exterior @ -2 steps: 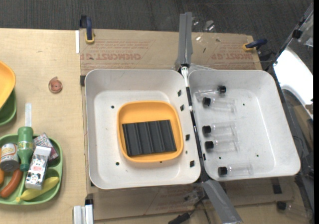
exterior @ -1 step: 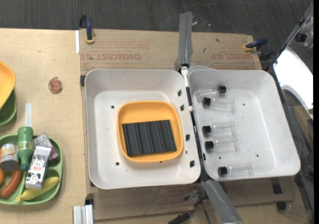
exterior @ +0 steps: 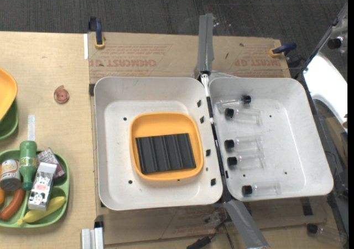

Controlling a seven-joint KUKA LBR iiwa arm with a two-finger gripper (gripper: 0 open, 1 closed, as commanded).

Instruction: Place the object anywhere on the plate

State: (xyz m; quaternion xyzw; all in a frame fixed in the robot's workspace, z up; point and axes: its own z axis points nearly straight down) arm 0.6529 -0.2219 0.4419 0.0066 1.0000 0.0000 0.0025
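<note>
An orange plate (exterior: 145,123) with rounded corners lies in the middle of the left white bin (exterior: 110,131). A dark grey ribbed rectangular block (exterior: 166,152) rests flat on the plate, slightly toward its near side. Several clear vials with black caps (exterior: 239,100) lie scattered along the left side of the right white bin (exterior: 298,148), one of them near the front edge (exterior: 259,190).
A green tray of toy food (exterior: 55,209) stands on the wooden bench at the near left, with an orange bowl (exterior: 5,96) behind it and a small pink object (exterior: 62,95) nearby. A grey metal bar (exterior: 206,43) runs between the bins at the back. Clamps (exterior: 96,33) hold the cardboard underlay.
</note>
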